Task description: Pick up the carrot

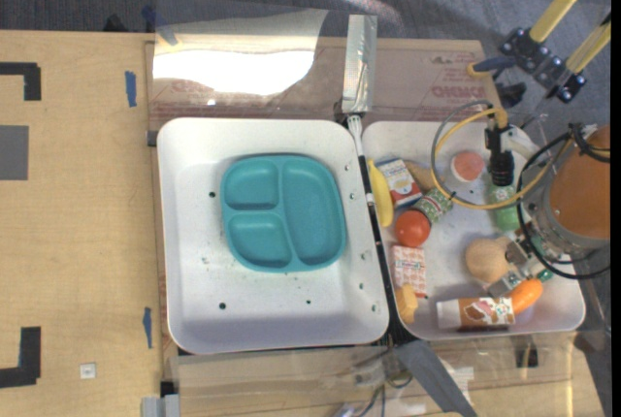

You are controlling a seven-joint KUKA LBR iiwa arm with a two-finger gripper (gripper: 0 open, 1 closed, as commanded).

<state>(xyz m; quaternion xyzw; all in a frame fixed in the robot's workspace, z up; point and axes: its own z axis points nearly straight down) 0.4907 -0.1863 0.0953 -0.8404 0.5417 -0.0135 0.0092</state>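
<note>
Now, from the left, we pass the teal plate [284, 212] in the left bin [184, 240], then the right bin's clutter. Our carrot [527, 294] lies at that bin's near right, its long axis slanting, touching the bottle [475, 311]. Our gripper [521, 255] hangs just above it; its opening we cannot tell.

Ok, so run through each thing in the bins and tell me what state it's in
carrot: lying in right bin, near corner
bottle: on its side, beside carrot
tomato: resting loose
teal plate: flat in left bin, compartments bare
arm: over right bin
</note>
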